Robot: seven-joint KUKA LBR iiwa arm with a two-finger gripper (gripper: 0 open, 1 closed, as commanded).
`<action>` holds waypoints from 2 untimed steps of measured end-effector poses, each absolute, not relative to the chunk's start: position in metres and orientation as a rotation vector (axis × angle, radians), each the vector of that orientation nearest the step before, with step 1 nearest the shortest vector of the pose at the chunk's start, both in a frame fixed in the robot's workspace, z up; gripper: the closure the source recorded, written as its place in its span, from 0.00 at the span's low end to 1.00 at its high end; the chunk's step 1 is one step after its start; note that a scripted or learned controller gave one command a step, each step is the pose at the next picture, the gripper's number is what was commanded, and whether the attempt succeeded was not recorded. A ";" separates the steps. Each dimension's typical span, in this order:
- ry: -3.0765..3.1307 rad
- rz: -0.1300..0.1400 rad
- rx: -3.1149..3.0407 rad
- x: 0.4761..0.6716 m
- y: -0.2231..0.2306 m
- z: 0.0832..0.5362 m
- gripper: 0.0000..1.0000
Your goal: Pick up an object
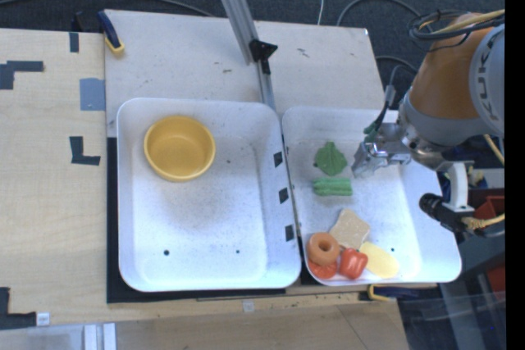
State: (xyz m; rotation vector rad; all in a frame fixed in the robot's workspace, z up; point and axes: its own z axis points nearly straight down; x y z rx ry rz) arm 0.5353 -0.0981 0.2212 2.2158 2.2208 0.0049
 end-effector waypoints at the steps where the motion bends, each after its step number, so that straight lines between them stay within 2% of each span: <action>1: 2.221 0.004 2.217 0.536 -0.098 0.271 1.00; 2: 2.230 0.001 2.215 0.540 -0.043 0.271 1.00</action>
